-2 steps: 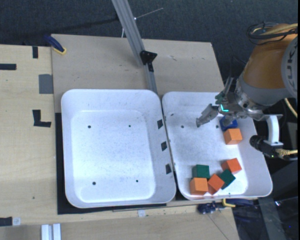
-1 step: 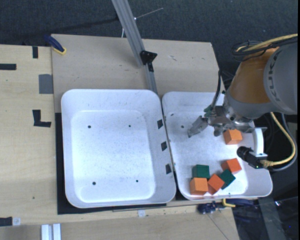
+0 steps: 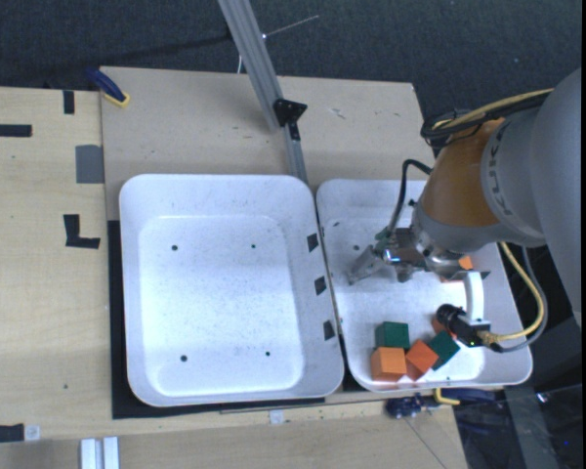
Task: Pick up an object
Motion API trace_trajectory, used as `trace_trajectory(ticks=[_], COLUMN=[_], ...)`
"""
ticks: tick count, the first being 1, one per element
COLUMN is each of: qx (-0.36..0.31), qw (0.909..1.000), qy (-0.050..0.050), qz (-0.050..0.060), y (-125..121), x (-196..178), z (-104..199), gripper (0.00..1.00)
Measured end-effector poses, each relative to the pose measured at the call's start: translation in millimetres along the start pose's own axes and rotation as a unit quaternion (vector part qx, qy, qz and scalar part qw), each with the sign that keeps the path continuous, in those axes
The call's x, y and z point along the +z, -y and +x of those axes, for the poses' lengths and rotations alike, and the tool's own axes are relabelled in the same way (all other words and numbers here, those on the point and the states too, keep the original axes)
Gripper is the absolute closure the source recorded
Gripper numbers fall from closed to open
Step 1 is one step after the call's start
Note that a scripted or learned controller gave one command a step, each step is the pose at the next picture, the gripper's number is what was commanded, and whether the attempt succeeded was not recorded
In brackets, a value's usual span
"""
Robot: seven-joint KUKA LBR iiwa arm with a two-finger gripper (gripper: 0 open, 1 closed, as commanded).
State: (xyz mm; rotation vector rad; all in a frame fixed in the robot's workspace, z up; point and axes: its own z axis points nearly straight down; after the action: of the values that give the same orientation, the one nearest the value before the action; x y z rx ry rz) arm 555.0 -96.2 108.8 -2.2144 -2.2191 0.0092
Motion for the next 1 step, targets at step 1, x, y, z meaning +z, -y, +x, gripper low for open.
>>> trace_trajectory(ticks=[1], qx=[0.000], qw=[1.0000], qy=[0.001], qz=[-0.002], y=[0.9], x=[18.4], z=[0.4], gripper=[0.00])
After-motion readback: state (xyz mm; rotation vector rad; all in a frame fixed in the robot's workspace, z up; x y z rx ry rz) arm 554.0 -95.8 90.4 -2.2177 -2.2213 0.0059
